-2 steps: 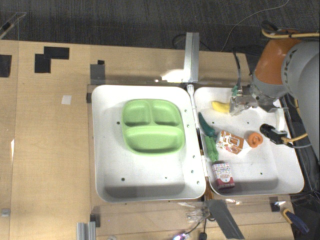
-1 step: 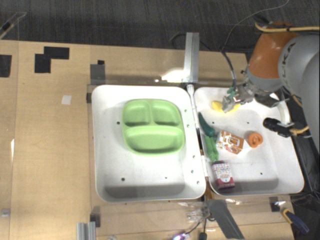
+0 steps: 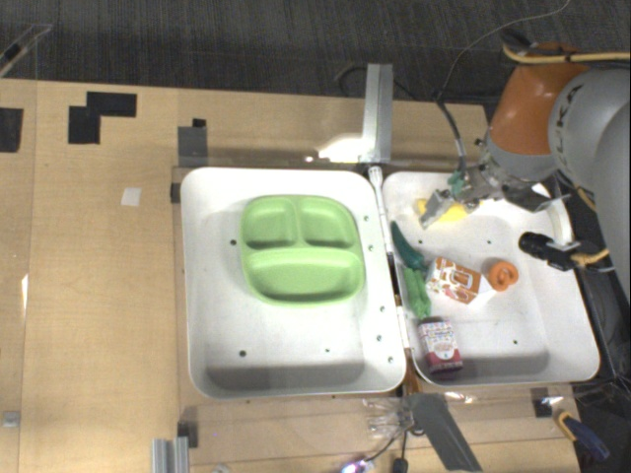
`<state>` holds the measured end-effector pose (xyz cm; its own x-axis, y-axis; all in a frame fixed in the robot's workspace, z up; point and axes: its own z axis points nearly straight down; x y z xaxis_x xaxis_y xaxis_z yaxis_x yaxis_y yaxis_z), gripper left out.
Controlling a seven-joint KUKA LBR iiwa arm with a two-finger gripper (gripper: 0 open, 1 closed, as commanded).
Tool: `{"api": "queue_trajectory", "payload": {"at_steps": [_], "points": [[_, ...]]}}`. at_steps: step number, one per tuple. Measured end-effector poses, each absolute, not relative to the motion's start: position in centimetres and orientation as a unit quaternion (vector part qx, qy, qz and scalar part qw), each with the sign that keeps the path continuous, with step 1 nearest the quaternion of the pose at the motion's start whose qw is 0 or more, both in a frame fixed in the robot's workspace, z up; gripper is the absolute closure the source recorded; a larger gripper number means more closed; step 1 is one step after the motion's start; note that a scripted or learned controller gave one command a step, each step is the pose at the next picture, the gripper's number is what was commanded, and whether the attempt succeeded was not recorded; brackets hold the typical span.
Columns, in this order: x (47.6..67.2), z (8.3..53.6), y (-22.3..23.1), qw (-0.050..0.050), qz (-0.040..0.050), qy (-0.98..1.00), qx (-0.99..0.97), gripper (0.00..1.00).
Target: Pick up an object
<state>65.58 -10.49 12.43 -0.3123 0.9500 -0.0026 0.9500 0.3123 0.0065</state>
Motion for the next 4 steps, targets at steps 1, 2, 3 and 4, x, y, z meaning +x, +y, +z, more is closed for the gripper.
{"api": "queue_trajectory", "payload": {"at_steps": [1,2,3,4], "points": [[66.1,9.4,-12.6,0.009,0.0049,0.793,0.609,0.00],[67.1,9.3,-10.9,0.007,-0.0013,0.806,0.592,0.00],[67.5,10.9,-10.7,0.012,0.0027,0.808,0.589,1.00],[64.5,22.3,-4.4,0.003,0.0029,0.782,0.623,1.00]]}}
